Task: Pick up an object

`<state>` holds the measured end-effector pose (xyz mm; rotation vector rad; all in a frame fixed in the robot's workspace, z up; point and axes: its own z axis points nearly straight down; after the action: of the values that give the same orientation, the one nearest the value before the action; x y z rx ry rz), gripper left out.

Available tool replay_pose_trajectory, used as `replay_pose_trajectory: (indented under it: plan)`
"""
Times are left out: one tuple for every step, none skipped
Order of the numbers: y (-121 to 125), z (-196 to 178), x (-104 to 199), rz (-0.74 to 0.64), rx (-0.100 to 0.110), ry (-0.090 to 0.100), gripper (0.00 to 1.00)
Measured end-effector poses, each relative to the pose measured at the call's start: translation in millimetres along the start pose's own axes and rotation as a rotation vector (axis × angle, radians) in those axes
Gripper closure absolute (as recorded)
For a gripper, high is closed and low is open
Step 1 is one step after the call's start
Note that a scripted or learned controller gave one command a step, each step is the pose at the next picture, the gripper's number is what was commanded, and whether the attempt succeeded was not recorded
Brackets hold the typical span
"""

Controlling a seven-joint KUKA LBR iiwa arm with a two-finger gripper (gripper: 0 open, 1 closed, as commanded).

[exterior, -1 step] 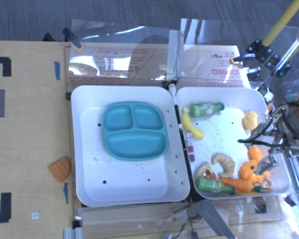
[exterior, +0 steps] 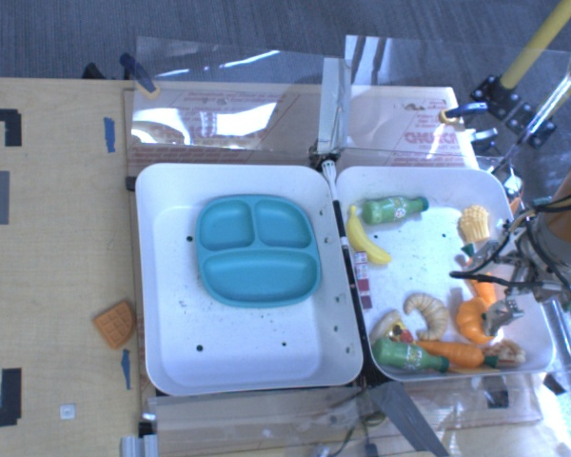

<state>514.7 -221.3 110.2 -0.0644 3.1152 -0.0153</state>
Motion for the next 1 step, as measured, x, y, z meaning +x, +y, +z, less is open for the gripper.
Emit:
replay_pose_trajectory:
  plan:
    - [-4.8,3.4,-2.6,0.011,0.001,-0.001,0.0]
